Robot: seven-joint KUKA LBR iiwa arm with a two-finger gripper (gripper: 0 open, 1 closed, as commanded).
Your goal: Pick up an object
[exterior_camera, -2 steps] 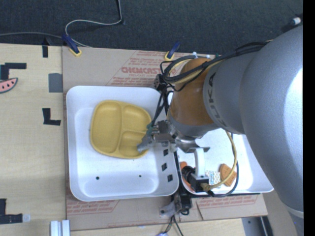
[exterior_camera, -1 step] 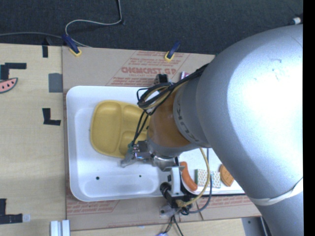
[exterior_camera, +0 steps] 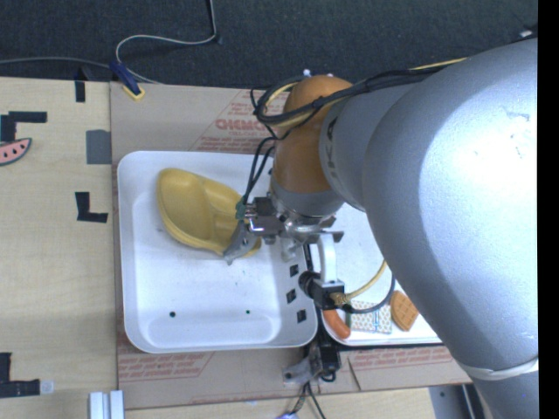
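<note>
The end effector [exterior_camera: 238, 241] sits low in the left bin [exterior_camera: 140, 260], its metal tip touching the near edge of a yellow shell-shaped object [exterior_camera: 194, 209], which lies just up and left of it. How far it is spread cannot be told. Behind it, in the right bin [exterior_camera: 384, 339], lie an orange piece [exterior_camera: 403, 310] and a patterned packet [exterior_camera: 371, 321].

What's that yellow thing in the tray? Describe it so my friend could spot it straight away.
Find the left white bin, the one on the brown cardboard sheet. In its upper half, just left of the gripper, lies the yellow object: a rounded, hollowed shell shaped rather like a scoop or shoe. It stands out as the single large, pale yellow piece in that bin.
</note>
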